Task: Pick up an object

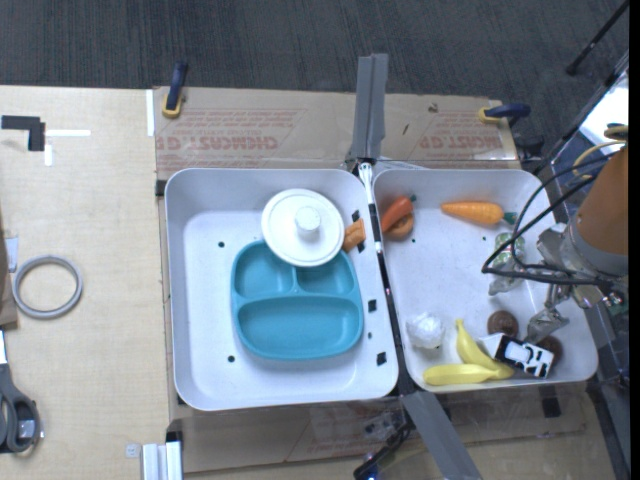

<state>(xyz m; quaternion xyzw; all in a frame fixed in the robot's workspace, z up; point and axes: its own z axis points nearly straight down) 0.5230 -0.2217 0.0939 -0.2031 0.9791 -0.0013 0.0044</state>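
Arm (610, 218) cut off at right frame edge. Scissors (15, 423) cropped at lower left. White lid (303, 227) hides blue tray's (297, 313) top edge.

Surface finish as I saw it

I noted smooth, slightly glossy white plastic bins (190, 268), a matt blue plastic tray (297, 318), a glossy white lid (303, 228), a pale wood-grain bench top (80, 188) and brown printed cardboard (260, 133).

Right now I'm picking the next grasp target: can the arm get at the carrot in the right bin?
Probably yes. The carrot lies alone on bare floor near the back of the right bin, nothing on or against it, and the gripper hangs over that bin.
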